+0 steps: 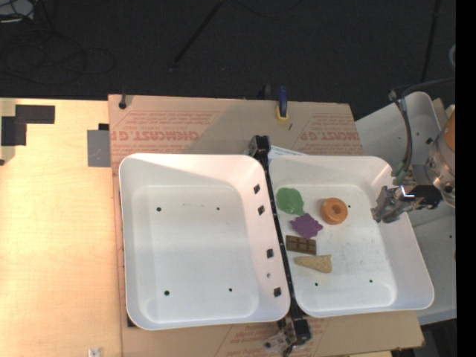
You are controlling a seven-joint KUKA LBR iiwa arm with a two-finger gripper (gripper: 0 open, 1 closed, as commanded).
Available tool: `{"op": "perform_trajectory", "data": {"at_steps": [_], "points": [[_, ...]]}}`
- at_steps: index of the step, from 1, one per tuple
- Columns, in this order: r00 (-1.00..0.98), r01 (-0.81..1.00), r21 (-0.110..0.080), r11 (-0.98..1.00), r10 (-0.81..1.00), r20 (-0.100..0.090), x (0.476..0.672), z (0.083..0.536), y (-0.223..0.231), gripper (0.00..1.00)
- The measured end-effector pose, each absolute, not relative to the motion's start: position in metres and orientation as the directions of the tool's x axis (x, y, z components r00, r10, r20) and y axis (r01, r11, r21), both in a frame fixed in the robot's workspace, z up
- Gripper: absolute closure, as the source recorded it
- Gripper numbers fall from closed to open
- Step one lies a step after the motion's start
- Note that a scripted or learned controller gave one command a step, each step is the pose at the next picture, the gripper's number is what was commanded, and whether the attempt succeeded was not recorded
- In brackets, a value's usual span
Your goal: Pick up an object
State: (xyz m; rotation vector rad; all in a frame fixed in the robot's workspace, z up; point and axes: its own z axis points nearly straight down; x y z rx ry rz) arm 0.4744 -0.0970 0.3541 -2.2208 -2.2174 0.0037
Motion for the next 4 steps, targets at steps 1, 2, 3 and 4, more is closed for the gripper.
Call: {"op": "perform_trajectory", "data": {"at_steps": [1,2,3,4], "points": [[-0.003,1.000,0.007,0.003,1.000,-0.001,0.476,0.442,-0.086,1.00],[-0.002,1.000,-0.017,0.002,1.000,0.003,0.474,0.275,-0.058,1.00],[0.009,1.000,-0.002,-0.009,1.000,-0.003,0.475,0.280,-0.175,1.00],[-0.005,1.000,0.007,0.005,1.000,0.000,0.477,0.370,-0.128,1.00]]}}
